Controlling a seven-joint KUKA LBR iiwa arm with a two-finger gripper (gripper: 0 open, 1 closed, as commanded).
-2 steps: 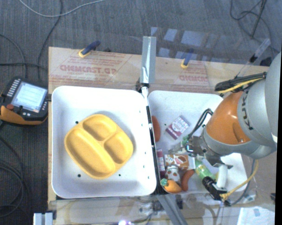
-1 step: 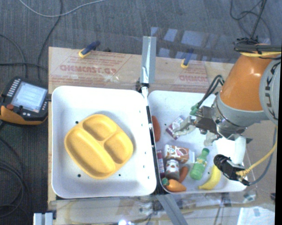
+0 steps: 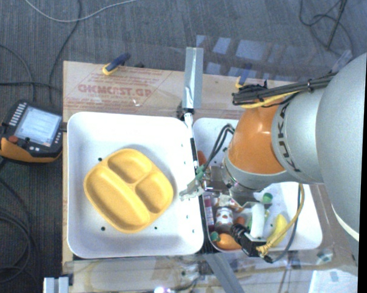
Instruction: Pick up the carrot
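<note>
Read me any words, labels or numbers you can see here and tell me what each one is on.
"KUKA": grey letters on the arm's orange band, partly cut off.
Faded red print on the wooden board: too blurred to read.
Handheld controller screen: too small to read.

We're seeing mostly plastic here. The two white bins, left (image 3: 76, 229) and right (image 3: 310, 236), look like smooth moulded plastic with a slight sheen. The yellow divided tray (image 3: 128, 189) is matt-ish plastic too, softly shiny on its ridges. The arm (image 3: 330, 119) has a smooth grey painted shell, and its orange band (image 3: 256, 143) is properly glossy, catching highlights. The bench board (image 3: 125, 89) under it all reads as raw wood or plywood, dull and printed on. The floor (image 3: 42, 33) looks like rough dark carpet.
</note>
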